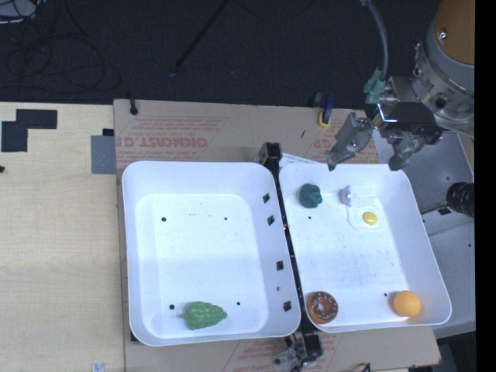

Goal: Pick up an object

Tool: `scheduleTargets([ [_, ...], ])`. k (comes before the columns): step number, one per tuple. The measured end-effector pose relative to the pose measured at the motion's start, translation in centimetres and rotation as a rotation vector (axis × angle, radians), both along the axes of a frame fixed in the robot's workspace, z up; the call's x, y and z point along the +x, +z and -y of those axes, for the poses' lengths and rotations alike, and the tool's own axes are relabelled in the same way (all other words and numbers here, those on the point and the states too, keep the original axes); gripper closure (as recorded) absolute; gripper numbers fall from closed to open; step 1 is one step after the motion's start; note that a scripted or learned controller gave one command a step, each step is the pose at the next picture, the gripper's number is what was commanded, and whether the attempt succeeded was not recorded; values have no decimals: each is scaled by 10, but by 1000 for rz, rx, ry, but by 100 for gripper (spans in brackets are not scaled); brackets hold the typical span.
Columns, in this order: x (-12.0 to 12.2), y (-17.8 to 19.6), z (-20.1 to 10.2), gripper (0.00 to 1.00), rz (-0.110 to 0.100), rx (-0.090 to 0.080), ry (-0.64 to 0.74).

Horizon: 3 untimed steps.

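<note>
My gripper (366, 160) hangs above the far edge of the right bin (434, 277), open, with nothing between its two fingers (341, 147). Below it in the right bin lie a dark green lumpy ball (311, 195), a small grey-white piece (346, 196) and a fried egg (369, 218). At the near end of that bin sit a chocolate donut (322, 307) and an orange ball (406, 304). A light green leafy object (203, 315) rests in the near part of the left bin (139, 246).
A black divider strip (280, 239) runs between the two bins. A yellow-and-blue clamp (325, 109) stands on the cardboard behind the right bin. Cables (380, 29) hang down to the wrist. A wooden bench surface (54, 231) lies to the left.
</note>
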<state>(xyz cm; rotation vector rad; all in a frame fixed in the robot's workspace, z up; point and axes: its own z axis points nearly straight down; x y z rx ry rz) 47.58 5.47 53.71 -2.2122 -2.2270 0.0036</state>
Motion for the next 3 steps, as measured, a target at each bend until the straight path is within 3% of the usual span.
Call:
scheduleTargets([
  [1, 0, 0, 3, 0, 0, -1, -4],
  [2, -3, -292, 9, 0, -18, -3, -8],
  [3, -1, -274, 10, 100, -5, -1, -13],
])
